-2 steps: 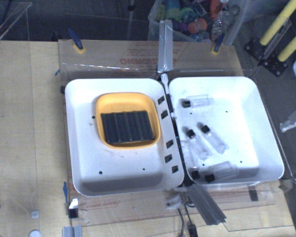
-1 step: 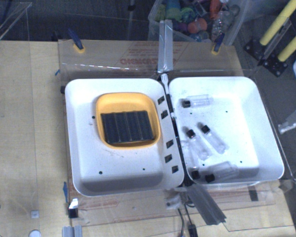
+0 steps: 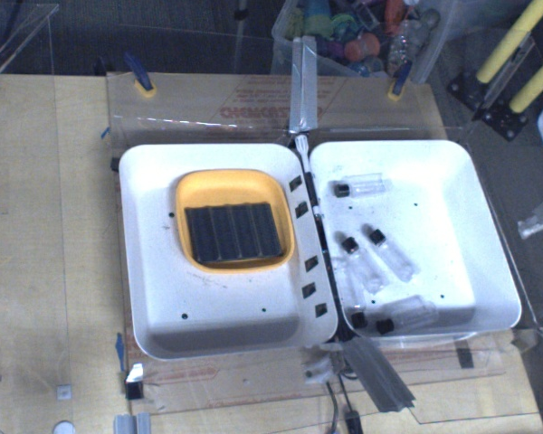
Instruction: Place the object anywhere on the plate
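A yellow plate [image 3: 231,186] with rounded corners sits in the left white bin [image 3: 149,269], toward the bin's back. A dark ridged rectangular object [image 3: 233,231] lies flat on the plate and covers most of its front half. In the right white bin [image 3: 475,242] lie several clear vials with black caps. One vial [image 3: 358,187] is near the back, two [image 3: 389,251] [image 3: 357,257] are in the middle, and one [image 3: 404,318] rests against the front wall.
A ridge with black tabs [image 3: 308,238] divides the two bins. Behind them stands a clear box of colourful toys [image 3: 362,12]. Yellow bars [image 3: 525,30] lean at the back right. Bare wooden bench [image 3: 45,242] extends to the left.
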`<state>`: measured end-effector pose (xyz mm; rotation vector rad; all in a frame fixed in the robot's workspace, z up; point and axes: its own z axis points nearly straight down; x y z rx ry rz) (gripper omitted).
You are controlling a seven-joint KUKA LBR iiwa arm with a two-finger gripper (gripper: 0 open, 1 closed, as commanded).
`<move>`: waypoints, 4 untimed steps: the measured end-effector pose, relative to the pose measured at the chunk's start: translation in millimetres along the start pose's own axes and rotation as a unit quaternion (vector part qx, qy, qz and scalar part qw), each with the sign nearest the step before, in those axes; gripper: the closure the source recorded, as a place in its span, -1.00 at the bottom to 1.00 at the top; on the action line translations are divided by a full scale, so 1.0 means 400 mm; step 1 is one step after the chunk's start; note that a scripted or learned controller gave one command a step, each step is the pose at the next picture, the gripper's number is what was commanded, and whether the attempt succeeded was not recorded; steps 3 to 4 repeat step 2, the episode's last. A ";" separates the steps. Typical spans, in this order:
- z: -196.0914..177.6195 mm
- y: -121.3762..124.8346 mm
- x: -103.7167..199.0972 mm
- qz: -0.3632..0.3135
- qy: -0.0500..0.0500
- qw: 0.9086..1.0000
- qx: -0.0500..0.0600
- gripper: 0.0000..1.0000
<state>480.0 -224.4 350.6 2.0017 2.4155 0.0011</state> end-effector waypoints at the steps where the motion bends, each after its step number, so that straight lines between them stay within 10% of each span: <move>1: -0.120 0.003 0.002 -0.094 -0.001 0.996 -0.001 -1.00; 4: -0.214 0.003 0.002 -0.163 -0.001 0.987 -0.001 -1.00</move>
